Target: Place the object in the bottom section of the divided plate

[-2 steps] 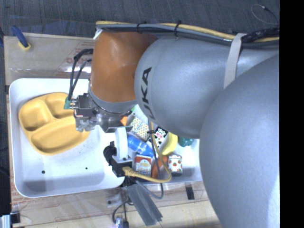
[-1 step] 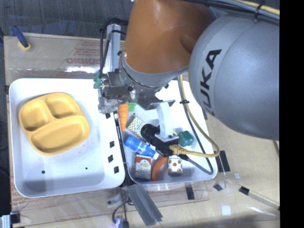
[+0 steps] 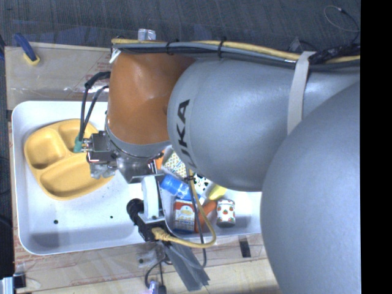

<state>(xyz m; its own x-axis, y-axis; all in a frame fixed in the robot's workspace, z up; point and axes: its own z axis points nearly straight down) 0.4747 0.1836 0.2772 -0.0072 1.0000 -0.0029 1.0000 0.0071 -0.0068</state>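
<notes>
- Grey and bulky, the KUKA arm [image 3: 257,121] reaches in from the right and covers most of the scene; its orange band [image 3: 141,97] sits above the wrist, which points down over the bins.
- Cables run along the arm's upper edge, and a thin black hose loops from the band down to the wrist hardware.
- Below the wrist, the pincer [image 3: 101,161] hangs at the right edge of the divided plate; I cannot tell how it stands or whether it has hold of anything.
- Yellow, smooth and rounded, the divided plate [image 3: 52,158] lies in the left bin [image 3: 37,231], with its sections bare where they show.
- White and shallow, the left bin has rounded corners and rests on the wooden worktop [image 3: 67,268].
- Small items are heaped in the right bin [image 3: 242,222] under the arm: a blue object [image 3: 174,185], a printed carton [image 3: 184,216] and a white cup with red dots [image 3: 225,213].
- Which of these is the task's object I cannot tell.
</notes>
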